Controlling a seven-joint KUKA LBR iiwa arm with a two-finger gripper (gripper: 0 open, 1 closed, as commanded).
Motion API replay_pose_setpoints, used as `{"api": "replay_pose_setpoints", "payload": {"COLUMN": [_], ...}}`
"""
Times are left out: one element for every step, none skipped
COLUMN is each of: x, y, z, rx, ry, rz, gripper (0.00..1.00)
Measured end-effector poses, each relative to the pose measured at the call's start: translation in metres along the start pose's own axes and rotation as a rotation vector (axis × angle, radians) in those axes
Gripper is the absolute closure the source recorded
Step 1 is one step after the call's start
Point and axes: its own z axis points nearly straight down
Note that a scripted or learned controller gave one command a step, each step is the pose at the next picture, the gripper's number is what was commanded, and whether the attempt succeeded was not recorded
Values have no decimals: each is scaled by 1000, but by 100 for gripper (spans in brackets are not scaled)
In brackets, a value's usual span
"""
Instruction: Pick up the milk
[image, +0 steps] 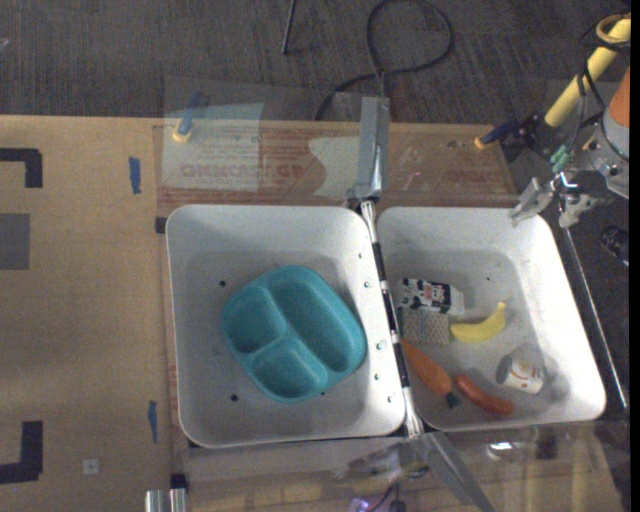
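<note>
I see the milk (432, 294), a small black-and-white carton, lying on its side in the right bin (575, 330), close to that bin's left wall. Touching its near side is a speckled sponge (425, 326), with a banana (479, 326) just beside that. A carrot (428, 367) and a red sausage (485, 396) lie toward the bin's near edge, and a small white cup (521, 373) is tipped over near its right wall. The left bin (195, 300) holds a teal divided plate (291, 332). My pincer (553, 192) hovers over the right bin's far right corner, well apart from the milk; I cannot tell how wide it stands.
</note>
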Motion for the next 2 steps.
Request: {"api": "replay_pose_setpoints", "payload": {"x": [55,112], "y": [6,-3], "z": [146,152], "rx": [-4,-10], "ry": [-2,-3], "rz": [-136,73], "gripper": [0,0]}}
